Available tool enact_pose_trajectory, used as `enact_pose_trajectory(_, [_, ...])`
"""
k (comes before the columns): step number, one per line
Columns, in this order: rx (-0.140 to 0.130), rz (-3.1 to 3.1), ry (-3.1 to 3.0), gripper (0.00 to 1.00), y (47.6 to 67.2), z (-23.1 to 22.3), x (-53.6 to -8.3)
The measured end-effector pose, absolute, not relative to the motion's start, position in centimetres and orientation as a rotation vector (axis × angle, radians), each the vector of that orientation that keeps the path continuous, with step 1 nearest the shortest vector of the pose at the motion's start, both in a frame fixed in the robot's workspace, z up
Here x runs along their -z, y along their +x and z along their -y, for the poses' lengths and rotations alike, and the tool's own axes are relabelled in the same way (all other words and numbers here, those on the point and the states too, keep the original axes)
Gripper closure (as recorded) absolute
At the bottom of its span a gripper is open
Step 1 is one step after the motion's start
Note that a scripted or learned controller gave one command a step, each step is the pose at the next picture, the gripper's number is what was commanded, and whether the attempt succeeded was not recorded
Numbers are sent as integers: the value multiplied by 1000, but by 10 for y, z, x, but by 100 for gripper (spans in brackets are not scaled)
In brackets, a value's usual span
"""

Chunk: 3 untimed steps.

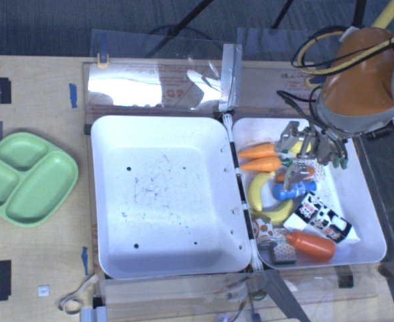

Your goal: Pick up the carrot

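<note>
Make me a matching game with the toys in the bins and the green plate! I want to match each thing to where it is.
Things:
1. carrot
2. banana
3. green plate
4. hand

Places:
A. on the wooden bench, left of both bins
B. top left of the right bin
C. over the right bin, just right of the carrot
D. right bin, just below the carrot

Pairs: 1-B, 2-D, 3-A, 4-C

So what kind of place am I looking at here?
Probably a robot lab test bench: two white bins side by side, toy food such as a carrot and a banana, and tape marks on the wooden table.
</note>
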<state>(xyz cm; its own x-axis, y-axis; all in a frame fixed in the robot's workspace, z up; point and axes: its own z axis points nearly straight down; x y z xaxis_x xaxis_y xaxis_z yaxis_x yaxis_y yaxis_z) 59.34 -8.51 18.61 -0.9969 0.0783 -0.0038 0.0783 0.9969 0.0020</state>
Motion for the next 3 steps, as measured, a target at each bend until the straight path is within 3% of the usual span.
enact_pose_trajectory(1, [-4, -3131, -176, 0, 631, 90, -99])
enact_pose_trajectory(2, [-2, -3100, -474, 0, 617, 106, -87])
enact_pose_trajectory(3, [0, -3042, -756, 0, 581, 143, -151])
